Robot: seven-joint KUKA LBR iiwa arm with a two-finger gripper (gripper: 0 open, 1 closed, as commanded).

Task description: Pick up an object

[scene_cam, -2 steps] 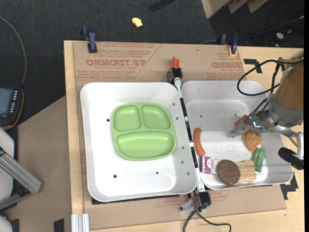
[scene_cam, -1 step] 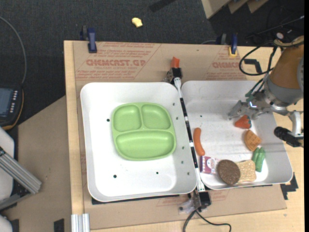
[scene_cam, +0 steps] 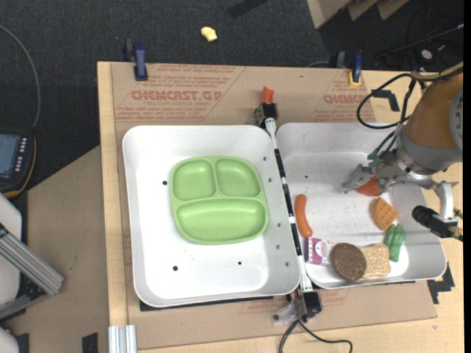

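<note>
The gripper is low in the right bin, and its metal fingers spread over a small orange-red object. This object is partly hidden under them, so I cannot tell if the fingers are clenched on it or released. The arm is cut off at the right edge. Near the front wall lie a sausage, a waffle piece, a green item, a brown patty and perhaps a slice of bread. The left bin holds a green divided plate.
</note>
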